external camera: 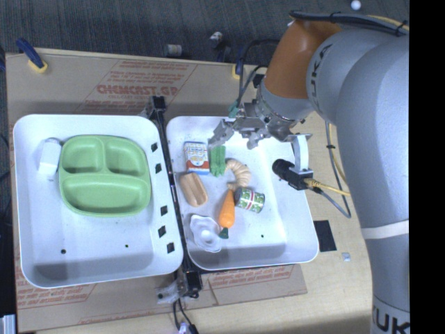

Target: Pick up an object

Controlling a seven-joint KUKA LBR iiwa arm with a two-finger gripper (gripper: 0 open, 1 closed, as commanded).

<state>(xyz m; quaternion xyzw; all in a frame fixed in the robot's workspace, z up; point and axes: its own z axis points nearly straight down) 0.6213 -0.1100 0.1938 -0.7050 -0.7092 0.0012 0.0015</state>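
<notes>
A: Hovering over the right bin (295, 245), the pincer (236, 136) sits at that bin's far edge, on a grey arm (361, 82) with an orange band (295, 58) reaching in from the right.

B: Fingers open or closed?

A: Spread apart, as far as I can see. One finger (221, 132) points left, another sits toward the right. Nothing between them.

B: What's under it?

A: Green object (218, 160), upright-ish, just below the left finger, close to it. Can't tell if they touch.

B: Other stuff in that bin?

A: Small carton with a red and white label (197, 156) just left of the green object. Tan bread-like piece (193, 188) below the carton. Curled pale piece (240, 172) right of the green object. Carrot (227, 212) lying tilted near the middle, green-labelled can (249, 200) on its side just right of it, touching or nearly so. White cup-like thing (204, 232) at the near left corner.

B: Left bin?

A: Left bin (42, 256) holds a green divided plate (104, 175) with three compartments. A white object (49, 157) lies just beside the plate's left edge.

B: Surroundings?

A: Both bins side by side on cardboard (125, 82) with red print, on the counter. Black clips (161, 186) run along the seam between bins. Black part with a cable (292, 174) hangs over the right bin's right side.
</notes>
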